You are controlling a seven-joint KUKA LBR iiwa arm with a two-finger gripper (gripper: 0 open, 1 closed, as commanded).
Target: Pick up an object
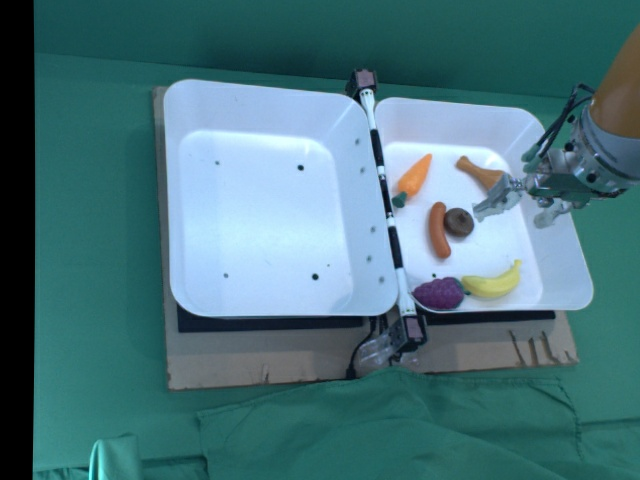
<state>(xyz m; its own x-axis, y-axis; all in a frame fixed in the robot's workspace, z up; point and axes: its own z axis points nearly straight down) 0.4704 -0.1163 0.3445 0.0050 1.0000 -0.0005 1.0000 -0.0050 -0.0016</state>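
Gripper [522, 200] released, fingers spread, hovering over right bin [560, 268] beside drumstick [482, 174]. Bin holds 6 items, including carrot [413, 177], sausage [438, 229], doughnut [459, 221], banana [493, 282], grapes [439, 293].

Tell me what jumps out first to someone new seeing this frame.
The colourful toy food clustered in the right bin: a carrot, a sausage, a chocolate donut, a drumstick, a banana and purple grapes. Next, the end effector hanging over that bin's right side, by the drumstick. The left bin shows just dark specks.
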